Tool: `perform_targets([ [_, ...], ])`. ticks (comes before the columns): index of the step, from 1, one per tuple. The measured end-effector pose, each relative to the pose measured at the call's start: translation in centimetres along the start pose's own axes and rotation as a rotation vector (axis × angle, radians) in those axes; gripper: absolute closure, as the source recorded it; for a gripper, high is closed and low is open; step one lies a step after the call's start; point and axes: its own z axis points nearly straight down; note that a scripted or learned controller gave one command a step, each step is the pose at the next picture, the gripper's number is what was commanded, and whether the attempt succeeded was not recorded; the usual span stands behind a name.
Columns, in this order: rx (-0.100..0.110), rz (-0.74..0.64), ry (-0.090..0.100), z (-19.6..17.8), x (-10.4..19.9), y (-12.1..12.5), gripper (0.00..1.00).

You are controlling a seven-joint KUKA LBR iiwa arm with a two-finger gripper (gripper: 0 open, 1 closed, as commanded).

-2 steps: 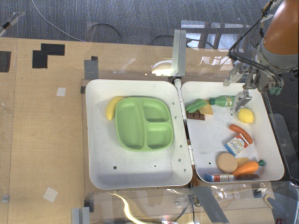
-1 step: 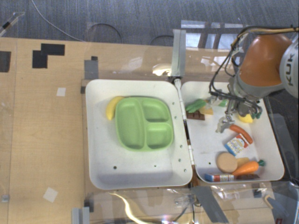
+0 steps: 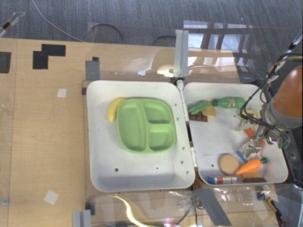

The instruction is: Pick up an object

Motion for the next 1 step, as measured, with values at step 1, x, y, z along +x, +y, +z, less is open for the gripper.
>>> perform_targets([
  [1, 0.001, -0.019, 0.005, 0.38, -0.62, 0.0, 0.0],
])
